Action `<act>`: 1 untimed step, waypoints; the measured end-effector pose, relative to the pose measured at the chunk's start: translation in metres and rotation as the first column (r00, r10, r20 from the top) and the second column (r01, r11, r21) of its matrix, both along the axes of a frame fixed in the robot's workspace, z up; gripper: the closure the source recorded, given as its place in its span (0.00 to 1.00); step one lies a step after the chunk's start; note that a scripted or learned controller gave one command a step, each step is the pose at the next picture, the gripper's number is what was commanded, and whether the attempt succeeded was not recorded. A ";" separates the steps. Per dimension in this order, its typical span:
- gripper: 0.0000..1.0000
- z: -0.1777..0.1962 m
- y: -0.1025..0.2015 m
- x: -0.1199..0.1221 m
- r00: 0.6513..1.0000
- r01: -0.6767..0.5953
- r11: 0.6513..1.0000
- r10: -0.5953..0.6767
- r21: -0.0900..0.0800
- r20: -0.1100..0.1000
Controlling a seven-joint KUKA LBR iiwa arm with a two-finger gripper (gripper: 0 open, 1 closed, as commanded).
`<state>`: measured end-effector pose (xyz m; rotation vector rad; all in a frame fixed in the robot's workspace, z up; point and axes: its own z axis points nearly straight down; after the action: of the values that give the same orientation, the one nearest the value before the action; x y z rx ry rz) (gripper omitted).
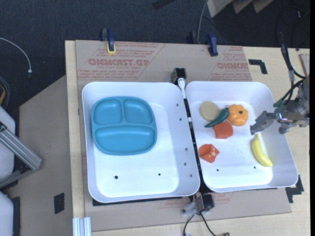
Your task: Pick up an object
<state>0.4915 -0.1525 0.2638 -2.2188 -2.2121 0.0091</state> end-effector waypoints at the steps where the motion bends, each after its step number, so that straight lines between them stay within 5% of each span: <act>1: 0.00 0.005 0.000 0.002 1.000 -0.003 1.000 0.003 -0.002 0.011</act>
<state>0.4935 -0.1522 0.2689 -2.2221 -2.2222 -0.0004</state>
